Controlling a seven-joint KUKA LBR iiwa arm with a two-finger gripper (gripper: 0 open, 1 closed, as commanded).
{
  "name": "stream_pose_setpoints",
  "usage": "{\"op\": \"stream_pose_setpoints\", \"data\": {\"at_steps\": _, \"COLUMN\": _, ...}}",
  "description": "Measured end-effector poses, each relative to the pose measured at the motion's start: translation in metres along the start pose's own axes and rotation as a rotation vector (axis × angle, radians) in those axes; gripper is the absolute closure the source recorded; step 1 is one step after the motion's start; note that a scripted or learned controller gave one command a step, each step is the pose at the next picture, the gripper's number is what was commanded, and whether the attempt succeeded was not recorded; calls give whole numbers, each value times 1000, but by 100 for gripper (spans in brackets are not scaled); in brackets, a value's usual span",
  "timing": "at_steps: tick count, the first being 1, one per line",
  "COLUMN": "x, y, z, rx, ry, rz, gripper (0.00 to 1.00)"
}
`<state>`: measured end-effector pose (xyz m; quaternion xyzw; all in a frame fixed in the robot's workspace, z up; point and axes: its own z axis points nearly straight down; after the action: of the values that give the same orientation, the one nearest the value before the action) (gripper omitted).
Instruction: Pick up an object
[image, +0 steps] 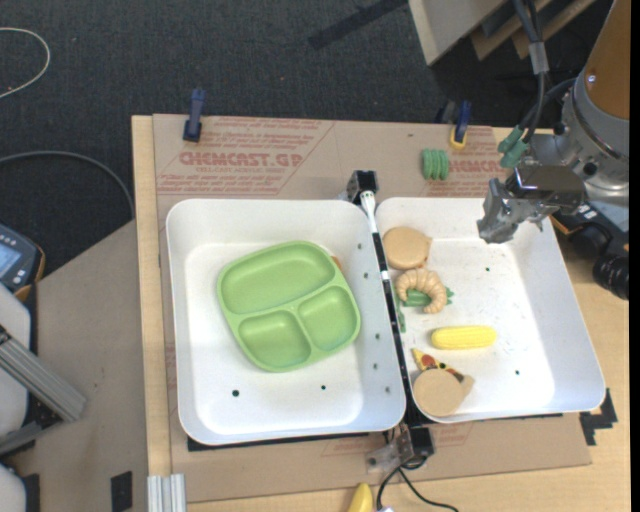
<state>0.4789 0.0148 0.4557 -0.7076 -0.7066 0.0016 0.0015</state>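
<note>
The right bin (545, 330) holds a round tan cookie (406, 247), a curled shrimp toy (422, 290), a yellow corn cob (462, 338) and a pizza slice (441, 387) near its front left corner. My gripper (497, 226) hangs over the bin's back right part, to the right of the cookie and above the bin floor. Nothing shows between its fingers, and the slant view does not reveal their gap.
The left bin (190, 300) bears a green three-compartment plate (288, 305). A green toy (434, 164) lies on the cardboard behind the right bin. Clamps (194, 113) sit at the board's back edge. A black divider (380, 290) runs between the bins.
</note>
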Motion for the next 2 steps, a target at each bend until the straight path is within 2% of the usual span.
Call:
{"op": "stream_pose_setpoints", "data": {"at_steps": 1, "x": 96, "y": 0, "z": 26, "rx": 0, "ry": 1, "rz": -9, "gripper": 100}}
{"op": "stream_pose_setpoints", "data": {"at_steps": 2, "x": 92, "y": 1, "z": 13, "rx": -5, "ry": 0, "rz": -4, "gripper": 100}}
